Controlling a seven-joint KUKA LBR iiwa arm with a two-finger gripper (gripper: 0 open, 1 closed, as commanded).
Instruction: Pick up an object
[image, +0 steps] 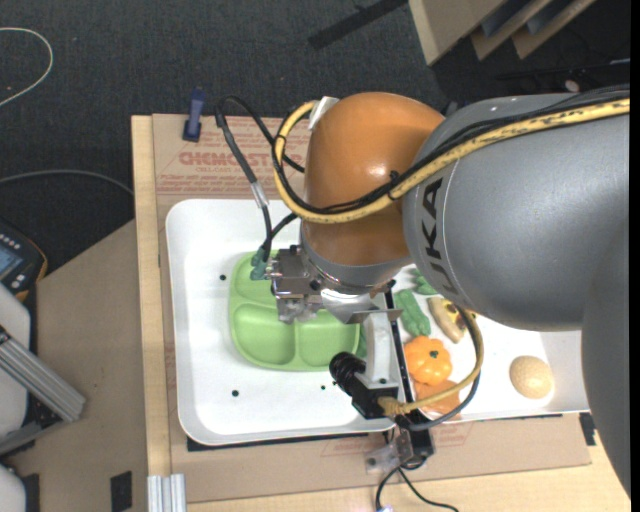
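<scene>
A pale green, lobed object (275, 335) lies in the left white bin (200, 300), partly covered by the arm. The arm's orange band and wrist hang right over it, and the gripper (300, 300) is down at its upper right part. The wrist hides the gripper's tips. In the right bin lie a small orange pumpkin-like piece (428, 360), a green piece (412, 312), a yellowish piece (447, 320) and a tan egg-shaped object (530, 376).
The grey arm covers most of the right bin. Cables run from the wrist over the left bin's far rim (250, 180). A black cable fitting (355, 380) hangs near the divider. A cardboard base (160, 160) surrounds the bins.
</scene>
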